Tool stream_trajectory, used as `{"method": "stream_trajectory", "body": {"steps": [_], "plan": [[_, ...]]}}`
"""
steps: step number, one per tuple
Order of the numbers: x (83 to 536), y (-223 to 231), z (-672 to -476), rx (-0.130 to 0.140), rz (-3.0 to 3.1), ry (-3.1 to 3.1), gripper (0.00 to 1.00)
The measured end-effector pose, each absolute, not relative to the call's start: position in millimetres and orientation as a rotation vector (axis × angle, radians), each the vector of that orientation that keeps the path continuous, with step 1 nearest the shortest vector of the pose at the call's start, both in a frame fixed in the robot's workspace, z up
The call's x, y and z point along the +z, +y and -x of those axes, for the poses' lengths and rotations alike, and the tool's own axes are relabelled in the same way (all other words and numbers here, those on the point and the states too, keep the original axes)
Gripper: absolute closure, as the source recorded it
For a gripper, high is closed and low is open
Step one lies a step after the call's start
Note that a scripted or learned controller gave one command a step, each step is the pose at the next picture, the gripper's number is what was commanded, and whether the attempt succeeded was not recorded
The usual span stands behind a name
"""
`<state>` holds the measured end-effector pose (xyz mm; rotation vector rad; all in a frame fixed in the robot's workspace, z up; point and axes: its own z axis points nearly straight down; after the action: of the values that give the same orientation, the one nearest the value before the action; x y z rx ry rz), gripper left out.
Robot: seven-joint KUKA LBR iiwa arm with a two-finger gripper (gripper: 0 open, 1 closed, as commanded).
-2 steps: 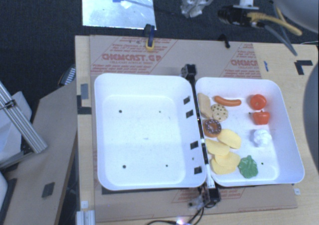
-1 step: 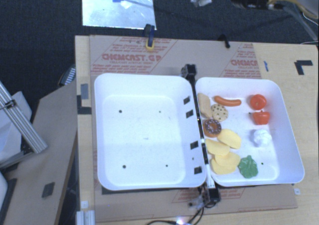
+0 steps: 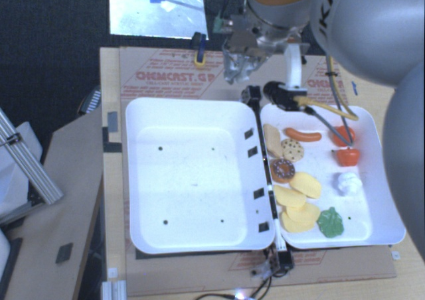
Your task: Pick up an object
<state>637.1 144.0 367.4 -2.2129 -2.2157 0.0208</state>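
The arm (image 3: pixel 345 6) enters from the right side of the camera view, its grey body and orange band filling the upper right corner. The tool (image 3: pixel 240 66) hangs above the far edge of the bench (image 3: pixel 80 159), beyond the rims of both bins and near their shared corner. Nothing lies between its fingers; whether they stand apart or together cannot be told from this angle.

Two white bins sit side by side on a printed cardboard sheet (image 3: pixel 169 76).

1. The left bin (image 3: pixel 192 179) shows a bare white floor with small dark dots.
2. The right bin (image 3: pixel 372 212) holds all the objects for the task (toy food items), grouped mostly along its left wall.

Contents of the right bin, from far to near:

- a sausage (image 3: pixel 302 135) lying flat, near the far end;
- a tan bread slice (image 3: pixel 272 139) just beside the left wall;
- a speckled cookie (image 3: pixel 292 150) touching the bread slice;
- a brown doughnut (image 3: pixel 283 170) just below the cookie;
- several yellow slices (image 3: pixel 299 202) overlapping one another;
- a green leafy piece (image 3: pixel 330 222) at the near end, beside the yellow slices;
- a red tomato-like item (image 3: pixel 346 156) toward the right wall;
- a small white object (image 3: pixel 348 183) just below it.

All objects rest on the bin floor, well apart from the tool.
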Motion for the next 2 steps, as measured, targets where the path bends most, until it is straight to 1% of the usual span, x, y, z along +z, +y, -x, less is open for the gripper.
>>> {"method": "stream_trajectory", "body": {"steps": [1,2], "plan": [[491.5,142.0,-665.6,-0.020,2.222,-2.233,1.00],[538.7,136.0,-668.4,-0.010,2.220,-2.230,1.00]]}}
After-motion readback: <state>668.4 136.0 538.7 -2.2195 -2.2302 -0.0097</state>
